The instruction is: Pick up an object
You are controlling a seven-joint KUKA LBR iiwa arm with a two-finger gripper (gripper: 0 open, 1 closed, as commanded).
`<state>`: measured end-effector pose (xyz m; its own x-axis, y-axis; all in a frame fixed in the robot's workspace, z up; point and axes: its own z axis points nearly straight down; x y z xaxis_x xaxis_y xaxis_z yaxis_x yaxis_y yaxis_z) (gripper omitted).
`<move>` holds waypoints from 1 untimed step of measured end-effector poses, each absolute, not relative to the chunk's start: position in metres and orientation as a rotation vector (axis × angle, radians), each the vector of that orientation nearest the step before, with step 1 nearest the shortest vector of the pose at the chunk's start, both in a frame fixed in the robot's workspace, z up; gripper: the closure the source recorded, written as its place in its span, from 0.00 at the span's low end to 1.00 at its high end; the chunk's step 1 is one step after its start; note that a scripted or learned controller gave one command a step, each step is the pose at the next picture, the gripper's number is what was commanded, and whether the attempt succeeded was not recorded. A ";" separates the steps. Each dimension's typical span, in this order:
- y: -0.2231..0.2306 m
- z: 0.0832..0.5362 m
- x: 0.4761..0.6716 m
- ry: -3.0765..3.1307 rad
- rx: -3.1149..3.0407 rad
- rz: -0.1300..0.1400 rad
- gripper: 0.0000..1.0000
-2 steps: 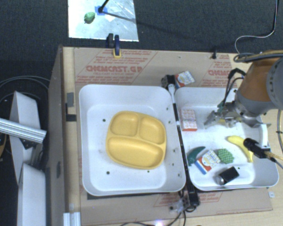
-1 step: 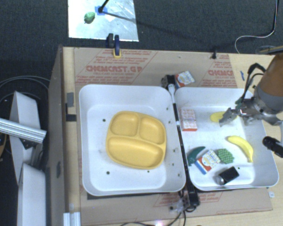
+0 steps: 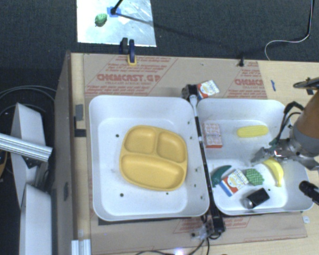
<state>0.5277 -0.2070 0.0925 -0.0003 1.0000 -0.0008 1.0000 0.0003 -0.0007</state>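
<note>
The right bin (image 3: 239,108) holds several small objects. A yellow corn cob (image 3: 252,131) lies near its back, with a pink-and-white card (image 3: 212,134) to its left. Toward the front are a banana (image 3: 275,172), a green checked piece (image 3: 253,176), a dark teal piece (image 3: 220,172), a small printed box (image 3: 234,181) and a black block (image 3: 257,197). My gripper (image 3: 264,155) reaches in from the right and hangs low over the bin, just above and left of the banana, below the corn cob. Nothing shows in its grasp.
The left bin (image 3: 106,142) bears a yellow divided plate (image 3: 153,156). A small snack packet (image 3: 207,88) lies on the cardboard behind the bins. The grey arm (image 3: 311,132) with its orange band covers the right bin's right side.
</note>
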 end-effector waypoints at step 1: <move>-0.146 0.084 0.509 2.225 2.218 0.001 0.00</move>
